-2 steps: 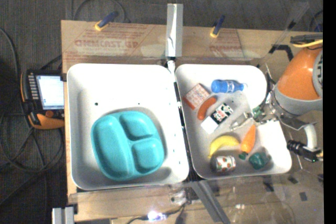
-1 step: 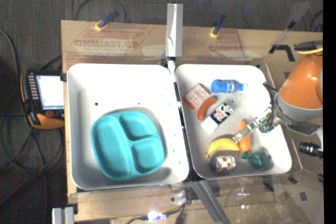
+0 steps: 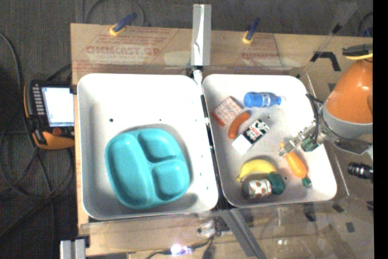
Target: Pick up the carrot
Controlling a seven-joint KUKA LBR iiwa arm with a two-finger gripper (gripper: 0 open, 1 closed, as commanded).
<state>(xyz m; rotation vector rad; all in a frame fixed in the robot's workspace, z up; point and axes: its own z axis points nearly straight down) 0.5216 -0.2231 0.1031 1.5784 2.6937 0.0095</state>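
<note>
Camera view, from above at a slant: two white bins side by side on bench. Left bin (image 3: 91,100) holding a turquoise divided plate (image 3: 148,168), set toward near edge. Right bin (image 3: 291,83) holding the loose items. Carrot (image 3: 297,165) lying near right wall of right bin, orange body angled, green end toward near right corner. Gripper (image 3: 299,144) positioned just above and touching or nearly touching the carrot's upper end; contact not confirmable. Finger spread not discernible; no item seen between fingers. Arm entering from right, orange band (image 3: 354,97) visible above wrist. Banana (image 3: 257,167) left of carrot, apart from it. Red-labelled can (image 3: 258,188) lying on its side just below banana, a dark green object (image 3: 277,183) against its right end. Blue bottle (image 3: 262,99) on its side near far wall. Pink box (image 3: 227,110) and reddish sausage-shaped item (image 3: 239,124) toward left of right bin; small black-and-white carton (image 3: 255,131) beside them.
</note>
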